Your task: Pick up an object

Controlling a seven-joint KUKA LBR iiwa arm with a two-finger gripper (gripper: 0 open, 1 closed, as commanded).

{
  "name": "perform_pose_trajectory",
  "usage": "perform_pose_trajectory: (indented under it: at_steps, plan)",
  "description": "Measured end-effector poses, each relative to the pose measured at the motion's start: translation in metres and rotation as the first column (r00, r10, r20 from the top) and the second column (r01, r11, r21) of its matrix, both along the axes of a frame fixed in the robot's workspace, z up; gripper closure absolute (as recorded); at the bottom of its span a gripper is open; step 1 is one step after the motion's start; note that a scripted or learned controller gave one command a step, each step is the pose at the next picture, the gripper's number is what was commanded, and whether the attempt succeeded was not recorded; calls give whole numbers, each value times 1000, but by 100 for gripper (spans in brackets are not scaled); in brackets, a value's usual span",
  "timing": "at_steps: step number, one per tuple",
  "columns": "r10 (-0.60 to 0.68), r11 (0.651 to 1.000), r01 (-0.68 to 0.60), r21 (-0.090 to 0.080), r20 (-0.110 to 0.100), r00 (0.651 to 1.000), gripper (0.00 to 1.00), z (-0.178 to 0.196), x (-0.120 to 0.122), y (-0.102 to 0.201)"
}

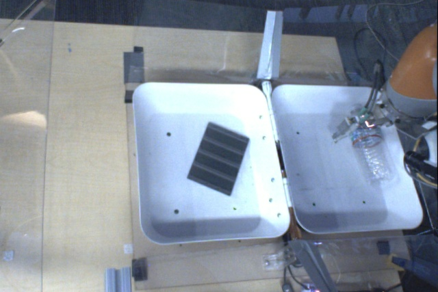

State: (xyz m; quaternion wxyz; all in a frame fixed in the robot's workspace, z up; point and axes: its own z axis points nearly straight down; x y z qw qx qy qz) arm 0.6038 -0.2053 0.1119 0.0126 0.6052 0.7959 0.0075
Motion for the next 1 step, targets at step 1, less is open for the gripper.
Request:
perform_pose_trajectory:
  at_steps: [1]
  plan:
    - [16,1000,-15,8,-50,999,0,-4,31,-7]
